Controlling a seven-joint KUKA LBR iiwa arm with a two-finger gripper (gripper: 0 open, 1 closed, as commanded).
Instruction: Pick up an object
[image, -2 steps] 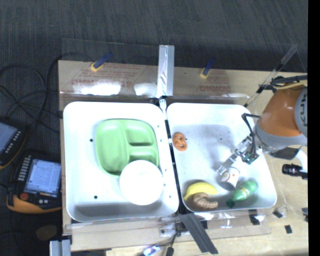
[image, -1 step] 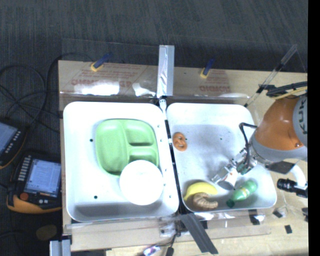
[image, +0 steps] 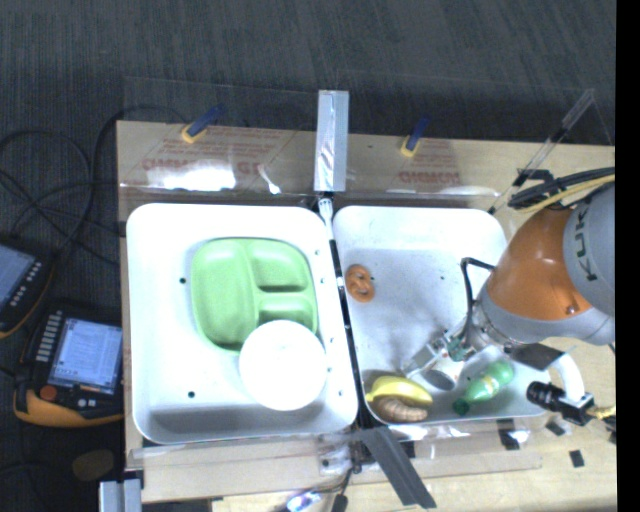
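We see the gripper (image: 432, 362) low in the right bin (image: 420, 250), grasp state impossible to tell, with the banana (image: 398, 390) just beside it and green bottle (image: 484, 386) close by, so crowding could spoil the pick.

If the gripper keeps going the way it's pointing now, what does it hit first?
The gripper points down-left across the right-hand white bin. First in line looks like the yellow banana-shaped object near that bin's front-left corner, though depth is unclear.
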